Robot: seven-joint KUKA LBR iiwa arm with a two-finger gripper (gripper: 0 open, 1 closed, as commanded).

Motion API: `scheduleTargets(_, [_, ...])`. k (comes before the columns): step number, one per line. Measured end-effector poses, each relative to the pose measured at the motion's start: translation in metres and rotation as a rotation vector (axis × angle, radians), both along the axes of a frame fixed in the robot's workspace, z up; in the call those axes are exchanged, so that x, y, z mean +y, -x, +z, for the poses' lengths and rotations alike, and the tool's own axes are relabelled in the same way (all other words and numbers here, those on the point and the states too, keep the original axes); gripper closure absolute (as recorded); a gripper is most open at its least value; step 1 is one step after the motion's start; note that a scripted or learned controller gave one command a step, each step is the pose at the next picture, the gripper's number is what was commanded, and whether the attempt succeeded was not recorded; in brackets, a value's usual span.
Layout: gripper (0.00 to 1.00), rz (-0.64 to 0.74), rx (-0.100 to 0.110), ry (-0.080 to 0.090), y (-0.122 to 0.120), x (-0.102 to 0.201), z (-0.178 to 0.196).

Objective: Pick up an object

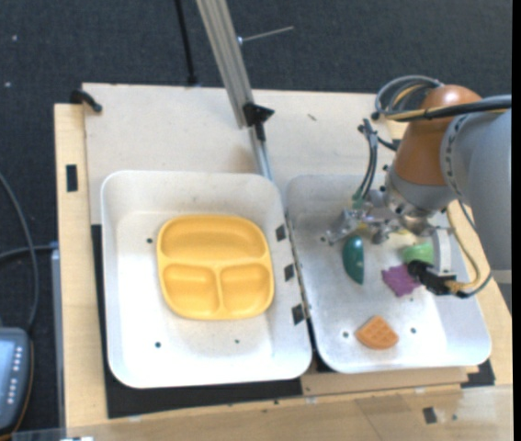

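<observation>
- Camera view from above: grey arm with an orange band [425,150] reaches in from the right over the right-hand shallow white bin [453,338].
- Two-finger gripper [368,228] sits low in that bin, just above the upper end of a dark green teardrop-shaped plastic piece [355,259]. Touching or a hair apart: can't tell.
- Claw state: can't tell; metal parts at the tip are too small and cluttered to read.
- Other candidates in the same bin: a purple flat scrap-like piece [398,279] just right of the green one, a bright green small lump [419,249] near the wrist, and an orange waffle-patterned wedge [377,333] well apart, toward the near rim.
- Left-hand white bin [122,338] holds a yellow plastic divided tray [215,266]; not the likely target.
- Judgement: the dark green piece is the likely target. Centre over its widest part rather than the narrow tip, straddle its short axis, descend fully, then close.
- Risk: rounded, smooth shape may squirt sideways toward the purple piece.
</observation>
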State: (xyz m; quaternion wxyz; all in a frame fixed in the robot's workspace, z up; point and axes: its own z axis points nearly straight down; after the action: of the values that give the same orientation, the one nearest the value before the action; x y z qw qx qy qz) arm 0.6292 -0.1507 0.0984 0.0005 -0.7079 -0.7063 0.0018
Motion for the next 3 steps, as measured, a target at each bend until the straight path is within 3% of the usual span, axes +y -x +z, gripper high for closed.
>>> scheduleTargets(1, [1.0,-0.003,-0.007,0.0,-0.002,-0.001,0.015])
scheduleTargets(3, [1.0,0.005,-0.011,0.001,-0.014,-0.005,0.133])
